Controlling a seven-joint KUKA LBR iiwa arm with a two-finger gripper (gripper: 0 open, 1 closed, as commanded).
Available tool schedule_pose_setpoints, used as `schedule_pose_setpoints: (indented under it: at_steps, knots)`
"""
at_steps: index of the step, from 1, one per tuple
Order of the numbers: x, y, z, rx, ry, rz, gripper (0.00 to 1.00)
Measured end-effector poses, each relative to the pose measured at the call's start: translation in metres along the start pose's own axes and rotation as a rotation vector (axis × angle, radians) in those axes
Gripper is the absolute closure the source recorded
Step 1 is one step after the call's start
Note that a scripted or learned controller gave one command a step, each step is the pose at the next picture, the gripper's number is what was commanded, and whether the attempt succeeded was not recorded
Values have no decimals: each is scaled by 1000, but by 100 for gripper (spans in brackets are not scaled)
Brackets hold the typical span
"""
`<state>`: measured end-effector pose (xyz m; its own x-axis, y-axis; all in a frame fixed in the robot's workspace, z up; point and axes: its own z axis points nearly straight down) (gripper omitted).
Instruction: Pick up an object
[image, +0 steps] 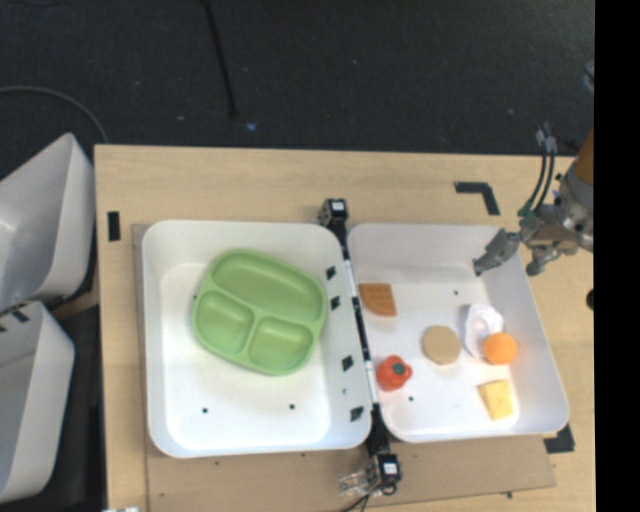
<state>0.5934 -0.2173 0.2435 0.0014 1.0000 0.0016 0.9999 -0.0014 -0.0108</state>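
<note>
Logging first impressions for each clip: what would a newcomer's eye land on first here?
The green divided plate, alone in the left bin. Next, the small items scattered in the right bin: an orange ball, a yellow wedge and a red tomato-like piece. The gripper hovers at that bin's far right corner.

Two white bins (160, 400) (530, 400) sit side by side on one counter (250, 185).

The left bin holds a single thing: one green plate (260, 312) with three compartments.

The right bin holds six small things:
- one brown square slice (377, 299)
- one round tan biscuit (441, 345)
- one red tomato (394, 373) with a green top
- one orange ball (500, 348)
- one yellow wedge (496, 398)
- one white crumpled piece (482, 322)

That makes seven loose things in all, one of each kind. One arm reaches in, with one pincer (515, 250).
</note>
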Motion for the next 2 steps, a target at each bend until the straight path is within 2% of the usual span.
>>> schedule_pose_setpoints:
  at_steps: [1,2]
  knots:
    - [0,2,-7,-12,-3,-3,0]
    - [-2,8,54,-7,-3,-1,0]
